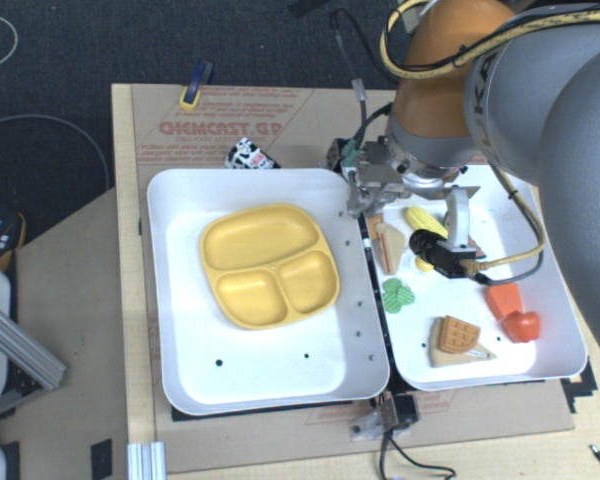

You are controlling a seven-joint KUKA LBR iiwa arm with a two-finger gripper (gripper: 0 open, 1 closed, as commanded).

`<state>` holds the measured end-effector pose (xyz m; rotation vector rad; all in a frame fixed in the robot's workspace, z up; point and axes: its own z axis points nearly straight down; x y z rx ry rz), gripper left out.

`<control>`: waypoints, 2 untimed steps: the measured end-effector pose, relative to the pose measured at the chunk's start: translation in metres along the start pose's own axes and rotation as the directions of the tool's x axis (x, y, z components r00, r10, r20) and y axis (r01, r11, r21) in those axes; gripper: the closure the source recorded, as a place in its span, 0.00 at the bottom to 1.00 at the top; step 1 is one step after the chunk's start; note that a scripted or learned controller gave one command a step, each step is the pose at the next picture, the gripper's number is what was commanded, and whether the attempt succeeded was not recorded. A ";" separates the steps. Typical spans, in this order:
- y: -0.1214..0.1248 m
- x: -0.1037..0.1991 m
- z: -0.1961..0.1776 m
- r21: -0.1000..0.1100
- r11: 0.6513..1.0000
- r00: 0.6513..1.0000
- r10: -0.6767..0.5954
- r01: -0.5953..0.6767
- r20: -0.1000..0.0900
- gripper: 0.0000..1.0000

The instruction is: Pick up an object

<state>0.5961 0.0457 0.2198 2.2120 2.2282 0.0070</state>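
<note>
Dark carpet around a brown bench [280, 118], two white bins [170, 268], yellow divided plate [270, 265] in the left one, gripper [410, 203] over small toy foods [458, 336] in the right one, grip state unclear.

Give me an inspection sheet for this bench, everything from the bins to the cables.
Surface: cardboard-topped bench bearing two white bins, left bin and right bin, side by side.
Job's things: in the right bin, green piece, waffle wedge, red-orange block, yellow corn, tan wedge.
Clutter: yellow divided plate in the left bin; black-and-white toy and a yellow-blue clip on the bench behind it.
Claw: claw low over the right bin's back left corner; grip hidden.
Cables: yellow hose looping across the right bin; thin cable on the floor.
Surroundings: dark carpet.
</note>
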 end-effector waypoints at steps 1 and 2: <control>0.016 0.016 -0.015 -0.001 1.000 1.000 0.004 -0.004 0.002 1.00; 0.017 0.019 -0.015 0.000 1.000 1.000 0.007 -0.007 0.003 1.00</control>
